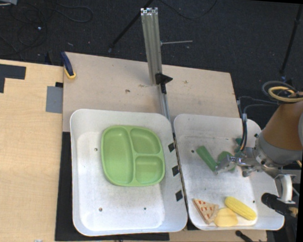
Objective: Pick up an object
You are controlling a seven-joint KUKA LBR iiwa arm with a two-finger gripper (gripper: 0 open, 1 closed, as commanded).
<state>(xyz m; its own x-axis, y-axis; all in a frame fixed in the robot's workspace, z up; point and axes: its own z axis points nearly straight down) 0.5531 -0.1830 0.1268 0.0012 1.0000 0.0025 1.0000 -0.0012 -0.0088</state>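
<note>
A dark green stick-shaped toy [205, 156] lies slanted in the middle of the right bin [192, 132]. My gripper [224, 162] reaches in low from the right, its tip right at the toy's lower right end. Whether it touches the toy is unclear. At the bin's front edge lie a toy pizza slice [204, 209], a pale yellow lump [226, 219] and a yellow corn cob [240, 208], all well in front of the gripper.
The left bin [81, 201] holds a light green divided plate [133, 156]. An aluminium post [152, 44] rises behind the bins. The arm's orange band [284, 127] and cables stand at the right bin's right rim.
</note>
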